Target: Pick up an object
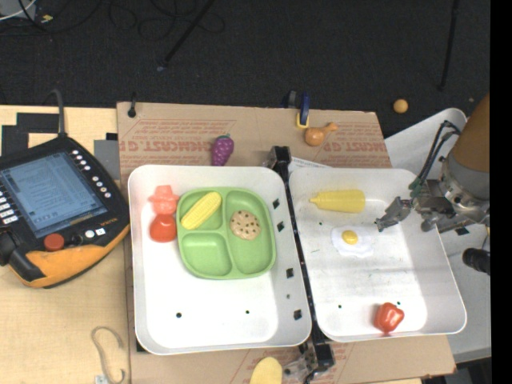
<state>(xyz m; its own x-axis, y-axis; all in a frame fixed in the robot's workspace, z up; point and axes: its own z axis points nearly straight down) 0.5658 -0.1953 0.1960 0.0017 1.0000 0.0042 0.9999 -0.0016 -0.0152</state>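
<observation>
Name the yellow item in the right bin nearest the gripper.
The fried egg, white with a yellow yolk, lies closer to the gripper than the yellow bottle farther back.

A robotics lab, by the look of it: a teach pendant point(56, 206) with screen and red button lies on the worktop point(48, 318), two white bins point(152, 310) sit on flattened cardboard point(184, 134), loose cables point(96, 6) trail over dark carpet behind, and what seem plastic toy foods point(200, 210) serve as test objects
</observation>
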